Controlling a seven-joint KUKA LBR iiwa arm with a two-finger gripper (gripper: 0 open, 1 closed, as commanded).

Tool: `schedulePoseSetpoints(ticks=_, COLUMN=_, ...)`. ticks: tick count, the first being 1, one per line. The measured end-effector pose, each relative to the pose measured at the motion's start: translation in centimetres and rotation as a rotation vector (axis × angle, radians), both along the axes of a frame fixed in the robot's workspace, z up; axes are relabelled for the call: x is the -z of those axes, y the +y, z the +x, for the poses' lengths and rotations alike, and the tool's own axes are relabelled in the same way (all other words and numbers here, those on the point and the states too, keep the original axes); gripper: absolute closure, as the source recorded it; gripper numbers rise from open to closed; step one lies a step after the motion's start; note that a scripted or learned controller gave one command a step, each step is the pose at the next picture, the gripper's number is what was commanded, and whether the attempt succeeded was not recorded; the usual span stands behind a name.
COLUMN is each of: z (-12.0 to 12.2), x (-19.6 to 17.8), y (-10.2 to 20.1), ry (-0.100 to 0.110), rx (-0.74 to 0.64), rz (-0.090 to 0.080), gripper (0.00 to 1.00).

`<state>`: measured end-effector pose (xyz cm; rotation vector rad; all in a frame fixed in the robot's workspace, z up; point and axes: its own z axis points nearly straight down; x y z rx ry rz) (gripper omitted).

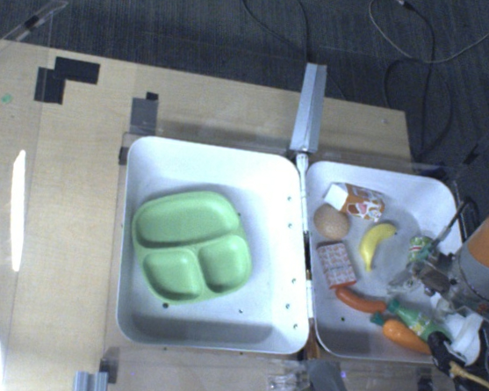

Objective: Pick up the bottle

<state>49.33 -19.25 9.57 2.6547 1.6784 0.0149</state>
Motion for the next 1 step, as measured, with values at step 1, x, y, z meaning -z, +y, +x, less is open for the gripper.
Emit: schedulePoseSetpoints(ticks=1, z=-0.23, x=0.78, y=-0.07, ry=0.002, rx=-0.005, rz=-0.001, gripper=0.00)
